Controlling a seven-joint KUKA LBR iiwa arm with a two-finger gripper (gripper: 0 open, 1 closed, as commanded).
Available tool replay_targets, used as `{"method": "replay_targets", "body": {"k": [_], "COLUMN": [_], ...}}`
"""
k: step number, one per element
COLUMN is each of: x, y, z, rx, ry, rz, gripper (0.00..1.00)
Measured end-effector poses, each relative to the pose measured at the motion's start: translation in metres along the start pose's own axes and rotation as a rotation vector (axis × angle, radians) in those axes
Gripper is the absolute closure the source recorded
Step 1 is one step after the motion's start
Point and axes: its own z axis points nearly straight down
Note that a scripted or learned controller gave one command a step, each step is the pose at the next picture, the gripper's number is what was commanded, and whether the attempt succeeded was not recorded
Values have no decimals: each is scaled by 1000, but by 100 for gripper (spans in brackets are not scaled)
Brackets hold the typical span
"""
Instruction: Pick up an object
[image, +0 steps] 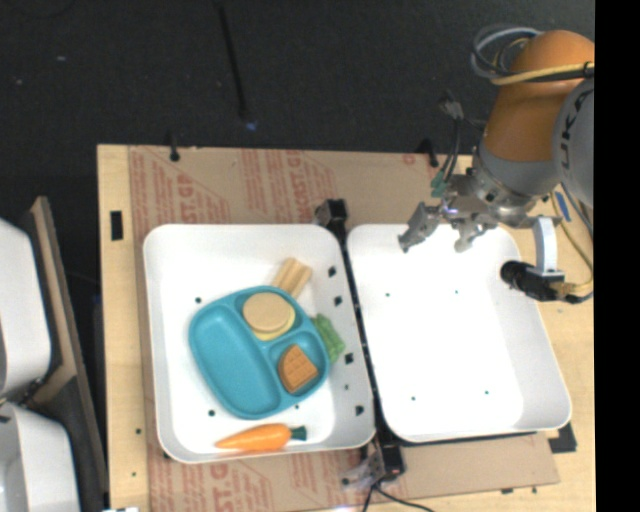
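The right bin (460, 340) has a bare floor from wall to wall, so a hand could come down anywhere in it. The hand (440, 232) hangs over that bin's far edge, fingers spread. The left bin (170, 300) is crowded: a blue tray (225, 365) fills its middle (food pieces on it), a carrot (262, 437) lies along the near wall, and a wooden block (292, 275) sits at the tray's far side.

Even, bright overhead light, mild glare on white bins (455, 330), soft shadows, slight overall blur.

Two white bins (165, 300) on bench (120, 200)
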Motion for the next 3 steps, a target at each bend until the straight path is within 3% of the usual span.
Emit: {"method": "replay_targets", "body": {"k": [1,3], "x": [0,-3], "y": [1,-2], "z": [-4,100], "rx": [-8,-4], "ry": [0,-1], "rz": [-1,0], "gripper": [0,0]}}
